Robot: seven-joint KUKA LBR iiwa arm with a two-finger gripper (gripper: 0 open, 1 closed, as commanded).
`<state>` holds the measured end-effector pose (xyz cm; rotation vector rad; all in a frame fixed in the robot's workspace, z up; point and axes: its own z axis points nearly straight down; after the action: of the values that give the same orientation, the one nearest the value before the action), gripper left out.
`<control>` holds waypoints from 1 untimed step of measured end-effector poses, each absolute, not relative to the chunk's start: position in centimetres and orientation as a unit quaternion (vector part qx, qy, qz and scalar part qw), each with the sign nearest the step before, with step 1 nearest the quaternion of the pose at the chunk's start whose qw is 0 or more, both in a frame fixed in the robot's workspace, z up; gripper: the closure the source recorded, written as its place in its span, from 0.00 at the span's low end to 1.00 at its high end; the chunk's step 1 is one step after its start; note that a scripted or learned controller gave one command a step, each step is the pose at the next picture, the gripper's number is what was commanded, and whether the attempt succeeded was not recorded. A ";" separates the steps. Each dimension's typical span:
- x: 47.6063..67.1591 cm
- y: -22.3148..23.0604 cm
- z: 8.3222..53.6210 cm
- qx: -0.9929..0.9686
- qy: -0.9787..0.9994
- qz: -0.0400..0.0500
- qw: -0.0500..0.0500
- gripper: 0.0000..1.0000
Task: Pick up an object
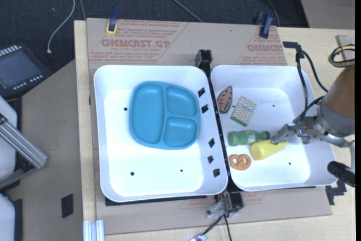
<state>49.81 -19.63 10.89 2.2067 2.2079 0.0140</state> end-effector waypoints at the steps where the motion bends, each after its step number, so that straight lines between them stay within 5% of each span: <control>1: 49.7 -19.6 11.6 0.707 0.707 0.004 0.007 1.00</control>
<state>49.66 -19.58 11.62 2.2117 2.2102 0.0119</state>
